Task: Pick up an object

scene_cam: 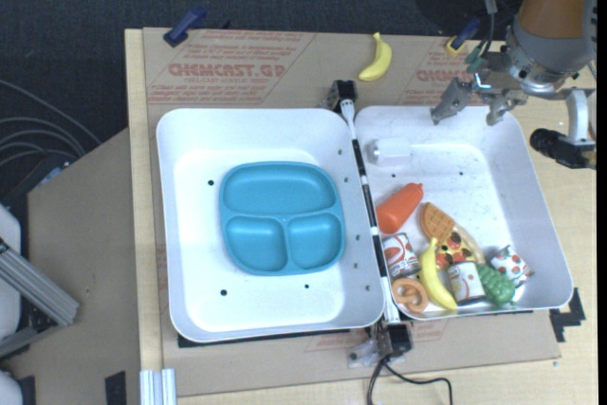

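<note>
A: Since the task names no particular object, which thing in the right bin [531, 168] is the likeliest target?

B: The carrot [399, 206], in my judgement. It lies alone, just beside the divider [361, 174] that joins the two bins, with bare floor around most of it. The rest are heaped in the corner of the right bin nearest the camera: a banana [432, 276], a pretzel [411, 293], a can [398, 253], a pizza slice [446, 230] and a green toy [496, 283], touching or overlapping, so harder to take singly.

A: And where does the gripper [471, 101] stand?

B: Over the far rim of the right bin, well apart from the carrot, which lies nearer the camera and closer to the divider. The fingers [448, 106] are spread wide with nothing between them, which suits an approach not yet begun.

A: Why the blue plate [282, 215] in the left bin [180, 204]?

B: It sits alone in the middle there, flat and broad; probably a poor fit for two fingers.

A: Anything else?

B: A clear cup [388, 150] lies just beside the divider, between gripper and carrot. A second banana [377, 60] rests on the worktop [237, 71] beyond the divider's far end, outside both bins.
</note>
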